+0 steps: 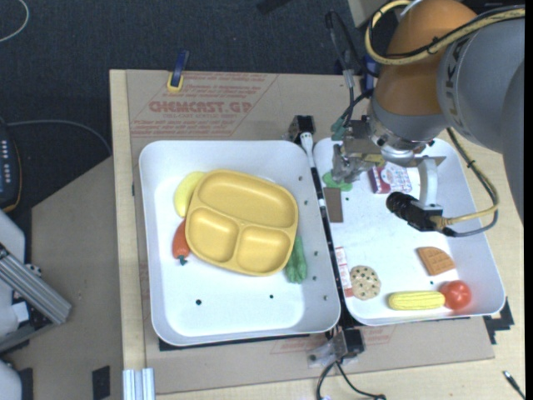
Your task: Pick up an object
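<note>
I read the gripper (341, 176) as sitting low over the far-left corner of the right bin (479, 248), hard against the wall the two bins share. Small green thing (333, 180) shows right at its tip; I cannot tell how the jaws stand or whether anything is between them, the wrist body blocks that. My guess: the program is trying for that green piece, and the corner position makes it awkward, with the bin wall crowding one side.

Right bin, near end: cookie (364, 282), corn cob (415, 301) touching a tomato (456, 294), a toast-like wedge (435, 260) just above them. A red-and-white packet (390, 178) lies under the wrist, partly hidden. These lie well apart from the tip, all easier targets, I judge.

Left bin (158, 223): yellow divided tray (241, 222) upturned or resting over other items. A yellow piece (186, 192), a red-orange pepper (181, 242) and a green leafy thing (296, 262) poke out from its edges.
</note>
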Available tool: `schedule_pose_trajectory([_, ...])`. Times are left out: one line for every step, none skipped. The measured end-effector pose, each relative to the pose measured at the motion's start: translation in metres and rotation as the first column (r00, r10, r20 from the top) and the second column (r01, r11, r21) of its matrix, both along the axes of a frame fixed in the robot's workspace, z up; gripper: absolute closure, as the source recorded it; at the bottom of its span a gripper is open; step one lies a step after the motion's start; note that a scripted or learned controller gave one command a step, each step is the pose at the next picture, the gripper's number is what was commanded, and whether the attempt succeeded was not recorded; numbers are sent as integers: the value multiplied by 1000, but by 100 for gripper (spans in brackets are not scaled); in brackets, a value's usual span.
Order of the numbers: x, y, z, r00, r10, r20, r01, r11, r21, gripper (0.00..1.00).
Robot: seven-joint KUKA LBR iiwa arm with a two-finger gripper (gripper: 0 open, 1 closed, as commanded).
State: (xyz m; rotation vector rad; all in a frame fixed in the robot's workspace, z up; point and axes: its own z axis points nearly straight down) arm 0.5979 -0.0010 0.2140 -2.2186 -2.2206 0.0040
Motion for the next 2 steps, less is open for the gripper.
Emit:
schedule_pose_trajectory([5,-2,22,1000,0,8,0,1000,0,100])
schedule_pose_trajectory([-1,5,19,1000,0,2,0,1000,0,100])
